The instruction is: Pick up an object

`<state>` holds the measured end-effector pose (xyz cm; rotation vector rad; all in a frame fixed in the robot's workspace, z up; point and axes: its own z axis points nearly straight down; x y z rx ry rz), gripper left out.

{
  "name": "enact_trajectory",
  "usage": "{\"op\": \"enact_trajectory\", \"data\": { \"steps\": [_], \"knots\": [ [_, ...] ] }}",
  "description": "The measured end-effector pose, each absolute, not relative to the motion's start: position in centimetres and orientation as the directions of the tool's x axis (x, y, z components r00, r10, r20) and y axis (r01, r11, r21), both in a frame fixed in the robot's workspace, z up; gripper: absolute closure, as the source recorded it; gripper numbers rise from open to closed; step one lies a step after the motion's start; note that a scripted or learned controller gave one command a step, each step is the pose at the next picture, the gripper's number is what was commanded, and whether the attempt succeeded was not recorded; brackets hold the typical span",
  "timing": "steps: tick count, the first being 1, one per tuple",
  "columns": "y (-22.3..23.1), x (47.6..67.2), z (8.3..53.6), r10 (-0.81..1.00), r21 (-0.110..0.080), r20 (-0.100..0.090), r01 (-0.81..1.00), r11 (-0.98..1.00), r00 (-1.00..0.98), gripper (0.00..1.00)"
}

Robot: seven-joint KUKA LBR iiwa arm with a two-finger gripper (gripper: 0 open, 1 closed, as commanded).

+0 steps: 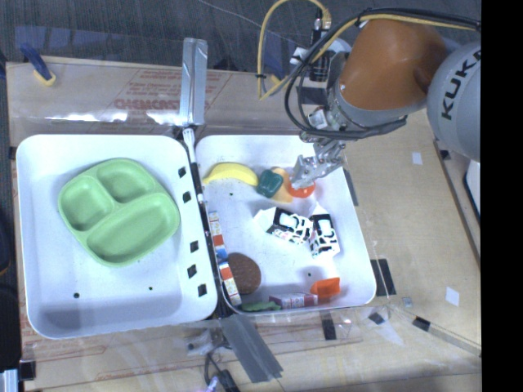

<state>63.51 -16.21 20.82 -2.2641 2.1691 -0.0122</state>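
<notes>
My gripper (310, 171) hangs over the back part of the right bin (347, 219), its tips just above an orange-and-red round object (301, 189). Beside that lie a teal block (270, 183) and a yellow banana (230, 173). Two black-and-white patterned pieces (304, 230) lie in the middle of the bin. A brown disc (243, 272), an orange block (326, 286) and a green and pink item (278, 303) sit along the front wall. Nothing shows between the fingers.
The left bin (49, 300) holds a green divided plate (119, 209). A metal divider bar (194, 80) stands at the back between the bins. Yellow and black cables (282, 31) loop above the wrist. The wooden bench (409, 243) extends to the right.
</notes>
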Motion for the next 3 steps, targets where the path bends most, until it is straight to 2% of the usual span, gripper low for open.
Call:
{"op": "enact_trajectory", "data": {
  "steps": [1,2,3],
  "knots": [
    [-18.7,58.8,15.4,-0.847,0.003,-0.004,-0.847,-0.532,0.532,1.00],
    [-12.9,58.4,12.7,-0.903,0.002,-0.005,-0.903,-0.430,0.430,1.00],
    [-17.9,57.0,11.1,-0.744,-0.027,-0.001,-0.744,-0.668,0.668,1.00]
  ]
}}
